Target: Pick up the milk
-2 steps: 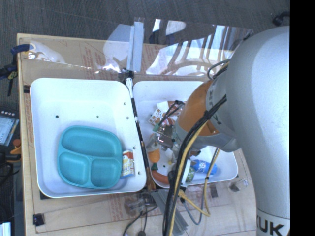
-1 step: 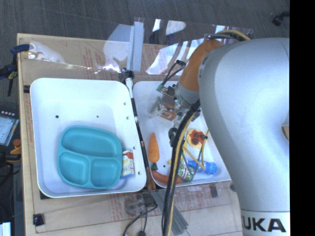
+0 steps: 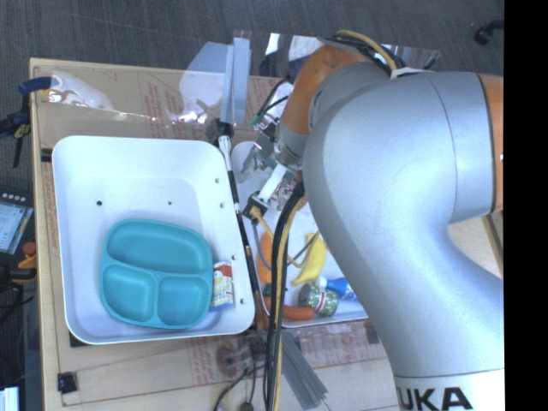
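grey arm [image 3: 402, 221] over right bin [image 3: 282, 315]; small milk carton [image 3: 223, 285] beside teal divided plate [image 3: 157, 272] in left bin [image 3: 128, 169].

We note a brown, board-like surface [image 3: 128, 110] with faint red print. Two shallow white bins sit directly on it, side by side. The left bin [image 3: 77, 229] lies in full sight, its rim rounded at the corners. The right bin [image 3: 257, 157] touches or nearly touches the left bin's right edge, and the grey arm covers most of it. Behind the left bin, crumpled clear plastic [image 3: 86, 97] lies on the surface. In front of the left bin, bare board shows, with dark cables [image 3: 257, 375] crossing it.
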Controlling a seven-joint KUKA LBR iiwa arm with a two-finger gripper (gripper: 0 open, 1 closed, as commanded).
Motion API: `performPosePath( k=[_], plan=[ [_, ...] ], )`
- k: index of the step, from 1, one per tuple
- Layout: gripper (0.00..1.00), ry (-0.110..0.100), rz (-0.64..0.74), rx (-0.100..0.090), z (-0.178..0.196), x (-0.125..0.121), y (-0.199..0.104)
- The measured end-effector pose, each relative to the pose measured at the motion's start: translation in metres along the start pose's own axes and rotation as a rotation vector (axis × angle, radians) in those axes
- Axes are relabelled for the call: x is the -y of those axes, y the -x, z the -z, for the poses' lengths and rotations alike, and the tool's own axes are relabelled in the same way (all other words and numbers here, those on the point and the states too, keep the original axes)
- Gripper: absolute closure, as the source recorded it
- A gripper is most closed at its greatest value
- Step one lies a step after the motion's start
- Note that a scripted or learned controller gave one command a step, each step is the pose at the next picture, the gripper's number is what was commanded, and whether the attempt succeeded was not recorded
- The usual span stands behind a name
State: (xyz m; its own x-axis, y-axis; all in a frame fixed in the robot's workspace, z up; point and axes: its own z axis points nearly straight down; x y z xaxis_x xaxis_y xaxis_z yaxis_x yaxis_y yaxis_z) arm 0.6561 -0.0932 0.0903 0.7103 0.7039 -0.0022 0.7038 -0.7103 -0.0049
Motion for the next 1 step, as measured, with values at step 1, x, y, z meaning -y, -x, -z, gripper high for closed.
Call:
performPosePath(
  k=[1],
  plan=[
    [0.00, -0.002, 0.168, -0.001, 0.0688, -0.0081, 0.1008]
  ],
)
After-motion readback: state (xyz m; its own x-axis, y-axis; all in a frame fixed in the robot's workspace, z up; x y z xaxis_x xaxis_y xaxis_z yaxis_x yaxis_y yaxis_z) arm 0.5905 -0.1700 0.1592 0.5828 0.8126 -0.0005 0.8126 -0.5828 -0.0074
